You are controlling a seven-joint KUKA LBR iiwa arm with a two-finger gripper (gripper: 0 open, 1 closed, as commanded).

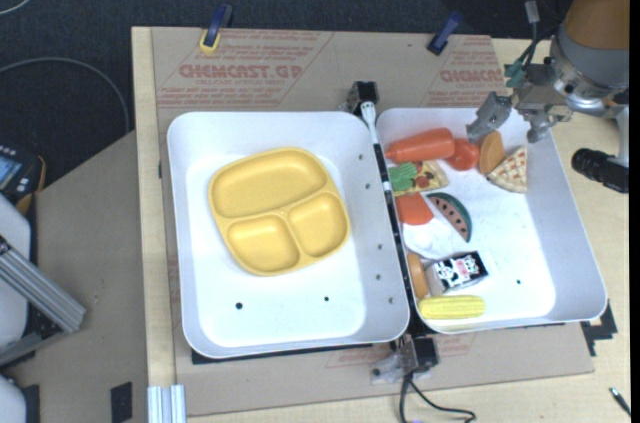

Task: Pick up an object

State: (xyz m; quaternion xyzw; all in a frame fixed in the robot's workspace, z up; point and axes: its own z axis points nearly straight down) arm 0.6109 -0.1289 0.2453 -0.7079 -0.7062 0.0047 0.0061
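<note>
The left bin (pixel 190 211) holds a yellow plastic tray (pixel 278 209) with three rounded wells. The right bin (pixel 560 241) holds glossy toy food along its left and far sides: an orange carrot (pixel 425 145) with its long axis across the bin, a melon slice (pixel 452 214), a pizza wedge (pixel 510 171), a small black-and-white carton (pixel 458 271) and a corn cob (pixel 451 308) lying crosswise near the front rim. The tool (pixel 510 121) hangs over the bin's far right, fingers apart, a tan bread piece (pixel 491 152) just below them, not clamped.
</note>
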